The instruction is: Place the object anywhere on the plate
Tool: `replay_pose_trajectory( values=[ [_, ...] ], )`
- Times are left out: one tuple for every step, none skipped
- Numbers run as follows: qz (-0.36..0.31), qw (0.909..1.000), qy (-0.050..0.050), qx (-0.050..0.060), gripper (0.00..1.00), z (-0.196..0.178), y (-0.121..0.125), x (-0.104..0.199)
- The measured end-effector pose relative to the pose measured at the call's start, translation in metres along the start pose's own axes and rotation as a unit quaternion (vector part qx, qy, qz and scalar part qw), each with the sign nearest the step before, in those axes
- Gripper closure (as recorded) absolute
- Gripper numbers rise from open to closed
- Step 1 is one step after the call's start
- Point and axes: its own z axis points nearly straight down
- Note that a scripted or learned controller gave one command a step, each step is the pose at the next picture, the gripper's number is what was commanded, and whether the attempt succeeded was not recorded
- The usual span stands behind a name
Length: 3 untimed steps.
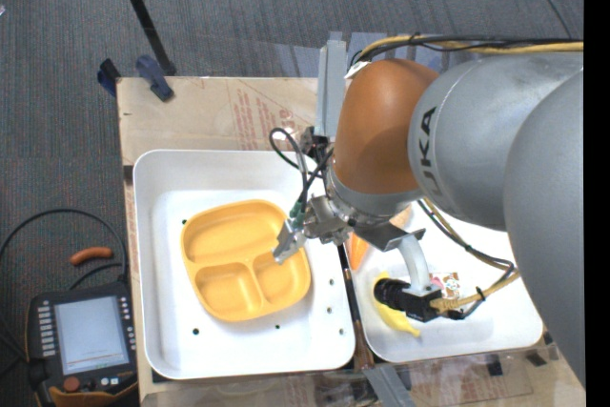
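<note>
Banana-like yellow object (393,315) is lying in the right bin (519,324), near that bin's front-left corner, with a black piece over its upper end and its long axis running from upper left down to lower right. An orange thing (357,248) is showing beside it, half hidden under the arm, and a small tan item (448,282) is sitting just to its right among the cables.

The plate (246,259) — yellow, three compartments — is resting in the left bin (157,300), its right edge close to the wall between the bins. So the object is lying to the plate's right, across that divider, and any delivery is going to mean a carry leftward over the two rims.

The gripper (289,243) is hanging over the plate's right rim, well apart from the object. Nothing is showing between its fingers; whether they are spread or pressed together I cannot tell — the tip is too small and shadowed. Judging from this, the object is not yet picked, and the arm (477,138) is covering much of the right bin.
</note>
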Motion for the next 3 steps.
replay_pose_trajectory(
  values=[
    [-0.057, 0.9984, -0.001, -0.007, 0.0, 0.006, -0.043, 0.025],
    [-0.07, 0.9975, -0.002, -0.008, 0.0, 0.088, 0.037, 0.036],
    [-0.083, 0.9965, -0.002, -0.01, 0.0, 0.023, 0.088, -0.033]
  ],
)
